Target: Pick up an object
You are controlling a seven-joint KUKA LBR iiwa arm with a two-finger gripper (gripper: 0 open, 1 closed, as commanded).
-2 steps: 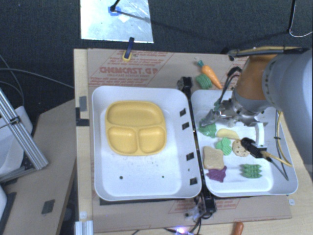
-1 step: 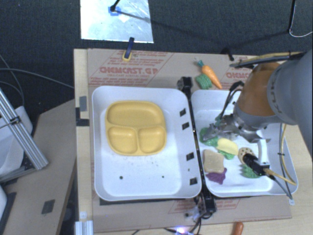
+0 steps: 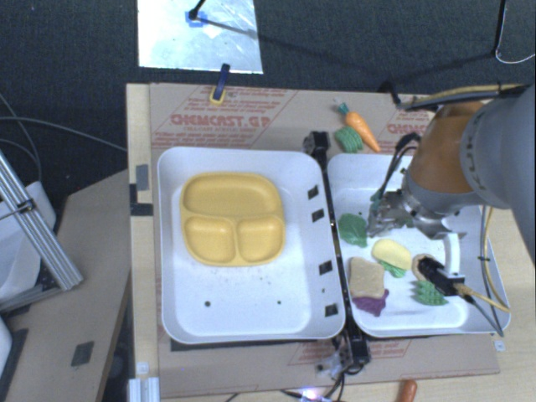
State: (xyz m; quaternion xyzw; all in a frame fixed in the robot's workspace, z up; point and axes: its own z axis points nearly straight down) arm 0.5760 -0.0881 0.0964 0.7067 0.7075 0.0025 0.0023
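grey fingers [image 3: 381,218] beside green toy [image 3: 353,229] (right bin [image 3: 356,174]).

Arm [image 3: 494,153]: thick rounded grey casing, broad orange band [image 3: 440,153] above the wrist. Wrist end is darker grey metal. Thin black cable [image 3: 400,153] loops along its left side. Gripper [image 3: 383,218] small, dark, metallic.

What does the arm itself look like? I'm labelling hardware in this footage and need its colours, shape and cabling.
The arm is a thick, rounded grey body with a broad orange band above the wrist. Below it sits a darker metallic gripper. A thin black cable loops beside the band.
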